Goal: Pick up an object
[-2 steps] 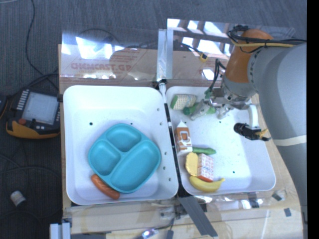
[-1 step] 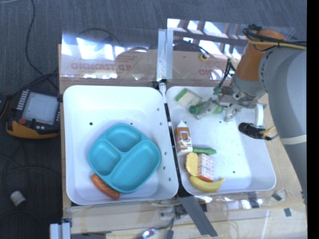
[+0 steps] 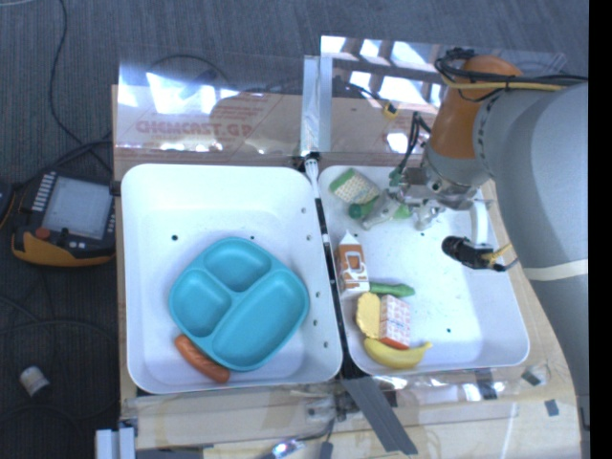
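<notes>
The tool (image 3: pixel 413 202) is seen low over the far end of the right bin (image 3: pixel 497 338), just beside a small green piece (image 3: pixel 366 208) and a pale green-checked packet (image 3: pixel 354 188); whether it is spread or closed cannot be told. Nothing is seen gripped. For a sound pick, the tool should be centred over one item, kept off the bin wall, and closed only once the item lies between its tips. A banana (image 3: pixel 392 352) and carton (image 3: pixel 352 267) lie nearer.
</notes>
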Robot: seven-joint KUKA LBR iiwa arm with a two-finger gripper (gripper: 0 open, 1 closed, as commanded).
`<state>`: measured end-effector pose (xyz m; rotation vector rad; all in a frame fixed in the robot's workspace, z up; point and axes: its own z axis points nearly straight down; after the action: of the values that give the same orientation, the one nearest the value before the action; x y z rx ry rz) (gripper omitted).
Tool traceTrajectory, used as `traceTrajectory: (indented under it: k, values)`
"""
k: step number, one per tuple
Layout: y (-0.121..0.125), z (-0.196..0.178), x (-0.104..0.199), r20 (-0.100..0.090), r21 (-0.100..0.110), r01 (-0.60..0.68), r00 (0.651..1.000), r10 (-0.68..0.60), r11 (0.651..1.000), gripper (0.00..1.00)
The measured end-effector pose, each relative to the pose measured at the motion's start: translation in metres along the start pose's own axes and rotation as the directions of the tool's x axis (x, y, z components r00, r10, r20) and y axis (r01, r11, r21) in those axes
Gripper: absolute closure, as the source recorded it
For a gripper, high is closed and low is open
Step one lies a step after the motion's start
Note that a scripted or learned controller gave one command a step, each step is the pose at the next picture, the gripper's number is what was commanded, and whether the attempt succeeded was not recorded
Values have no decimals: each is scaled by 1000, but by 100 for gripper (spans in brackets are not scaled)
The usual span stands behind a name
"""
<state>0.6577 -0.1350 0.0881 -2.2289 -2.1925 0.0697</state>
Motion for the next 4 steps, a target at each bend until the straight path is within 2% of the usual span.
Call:
traceTrajectory:
  k: [1, 2, 3, 4]
  values:
    - [13, -1, -75, -37, -27, 122, 992, -123, 992, 0]
    - [3, 2, -56, -26, 20, -272, 962, 273, 962, 0]
    - [5, 2, -58, -13, -14, -85, 996, 85, 996, 0]
    - [2, 2, -57, -30, 30, -326, 944, 327, 945, 0]
